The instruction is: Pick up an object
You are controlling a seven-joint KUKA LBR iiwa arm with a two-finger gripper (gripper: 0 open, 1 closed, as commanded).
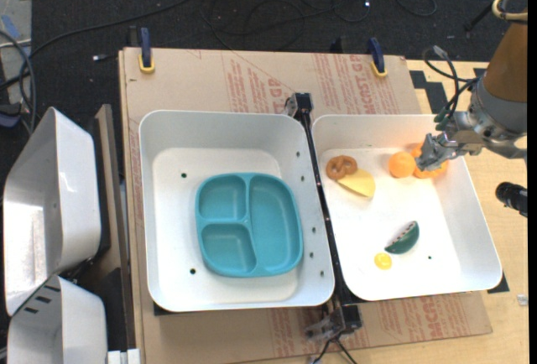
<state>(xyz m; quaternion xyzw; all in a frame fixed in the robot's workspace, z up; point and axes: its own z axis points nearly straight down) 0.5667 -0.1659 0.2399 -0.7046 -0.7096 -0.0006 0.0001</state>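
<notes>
- The arm (503,77) comes in from the right, its orange band up high and the grey wrist bending down and leftward over the right bin (470,211)
- The jaws (432,154) sit low at that bin's upper right area, right against an orange fruit (403,164) and a second orange piece (433,171) tucked under the metal tip
- Released or clenched? I cannot tell from up here; the tip is a small grey blur and nothing can be seen gripped in it
- Left of the orange fruit, near the bin's dividing wall, lies a brown pretzel (341,166) with a yellow wedge (359,184) touching it just below
- Lower down in the same bin, well apart from the jaws, there's a green slice (404,238) with a dark rind, and a little yellow round piece (383,262) just beside it to the lower left
- The left bin (159,186) carries a teal divided tray (248,225), three compartments, lying flat near the middle
- Both bins rest side by side on a brown cardboard sheet (252,77) on the worktop, pinned at the far edge by two clamps, one left (146,52) and one right (377,59)
- Black cables (252,2) trail over the dark floor behind, and two more white tubs (50,195) are stacked off to the left
</notes>
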